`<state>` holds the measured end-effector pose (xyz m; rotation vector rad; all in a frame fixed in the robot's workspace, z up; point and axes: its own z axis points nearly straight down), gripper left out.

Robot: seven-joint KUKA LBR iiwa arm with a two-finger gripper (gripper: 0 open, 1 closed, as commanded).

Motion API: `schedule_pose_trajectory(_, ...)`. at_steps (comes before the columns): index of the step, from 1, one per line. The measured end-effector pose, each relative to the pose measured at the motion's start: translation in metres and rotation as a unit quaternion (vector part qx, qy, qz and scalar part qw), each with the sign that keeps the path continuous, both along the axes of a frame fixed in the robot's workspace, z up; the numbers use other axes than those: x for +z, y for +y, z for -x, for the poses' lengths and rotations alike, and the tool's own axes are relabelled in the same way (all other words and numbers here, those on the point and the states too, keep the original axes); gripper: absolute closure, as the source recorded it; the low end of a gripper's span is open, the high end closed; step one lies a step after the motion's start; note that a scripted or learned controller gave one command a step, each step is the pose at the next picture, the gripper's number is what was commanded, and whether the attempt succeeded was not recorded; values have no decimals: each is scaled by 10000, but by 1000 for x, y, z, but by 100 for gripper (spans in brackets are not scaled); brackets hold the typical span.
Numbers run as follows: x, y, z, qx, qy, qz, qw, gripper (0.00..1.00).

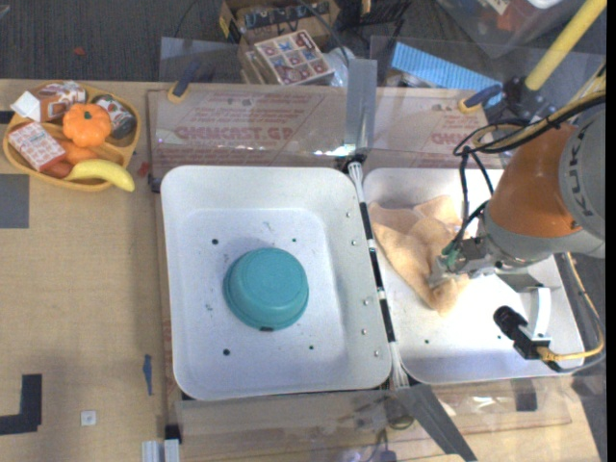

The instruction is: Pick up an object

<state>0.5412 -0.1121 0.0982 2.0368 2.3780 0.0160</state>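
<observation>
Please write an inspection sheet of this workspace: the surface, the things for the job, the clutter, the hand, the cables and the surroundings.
Surface: wooden bench bearing two white bins, left bin and right bin.
Job's things: teal bowl upside down in the left bin; tan cloth crumpled in the right bin.
Clutter: yellow dish of toy food at the bench's far left corner, with a banana and a small pumpkin.
Hand: hand down at the cloth; finger state unclear.
Cables: black cable looping by the wrist.
Surroundings: cardboard boxes on the floor behind.
</observation>
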Motion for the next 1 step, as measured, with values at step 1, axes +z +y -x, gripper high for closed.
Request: schedule_pose_trajectory(1,83,41,-55,1185,79,14,9929,100)
